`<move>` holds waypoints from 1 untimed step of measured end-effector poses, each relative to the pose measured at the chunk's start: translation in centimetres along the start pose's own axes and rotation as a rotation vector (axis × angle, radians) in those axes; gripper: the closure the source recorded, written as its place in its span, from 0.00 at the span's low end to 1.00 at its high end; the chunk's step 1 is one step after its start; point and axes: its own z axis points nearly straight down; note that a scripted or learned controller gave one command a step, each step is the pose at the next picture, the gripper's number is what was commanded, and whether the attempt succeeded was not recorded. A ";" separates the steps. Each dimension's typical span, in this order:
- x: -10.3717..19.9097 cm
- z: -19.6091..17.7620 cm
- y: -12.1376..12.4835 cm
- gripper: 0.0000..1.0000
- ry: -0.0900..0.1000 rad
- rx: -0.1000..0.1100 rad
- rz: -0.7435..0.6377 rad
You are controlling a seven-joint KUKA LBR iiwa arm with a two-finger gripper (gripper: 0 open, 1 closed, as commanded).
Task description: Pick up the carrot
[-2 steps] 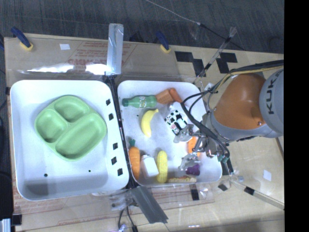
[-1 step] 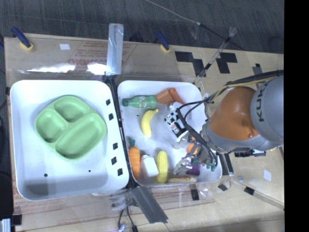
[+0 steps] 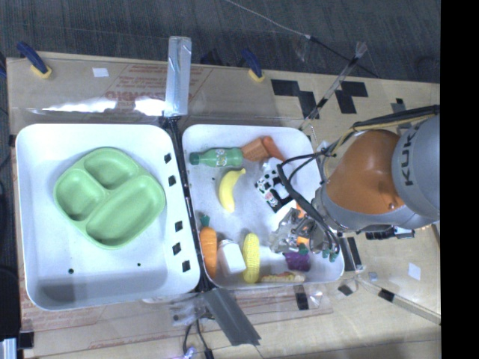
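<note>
Carrot (image 3: pixel 209 250) lies in the right bin (image 3: pixel 247 134), hard against the left wall near the front corner, green top pointing away from the front. A white block (image 3: pixel 231 259) touches its right side, and a corn cob (image 3: pixel 251 257) sits just beyond that.

Gripper (image 3: pixel 293 234) is low over the right side of the same bin, above a purple toy (image 3: pixel 298 260), well apart from the carrot. Can't tell if the jaws are spread or pressed together; cables and clutter hide them. Nothing visibly between them.

Risks as I see them:
- Carrot is pinched between wall and block. Little room for a finger on either side, so one likely lands on the rim or the block.
- Crossing the bin low could knock the corn cob or the banana (image 3: pixel 230 188).
- Closing off-centre could grab the block or roll the carrot.

Left bin holds a green divided plate (image 3: pixel 110 196), not involved.
</note>
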 end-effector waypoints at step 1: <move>0.0 0.0 0.0 0.00 0.000 0.000 -0.001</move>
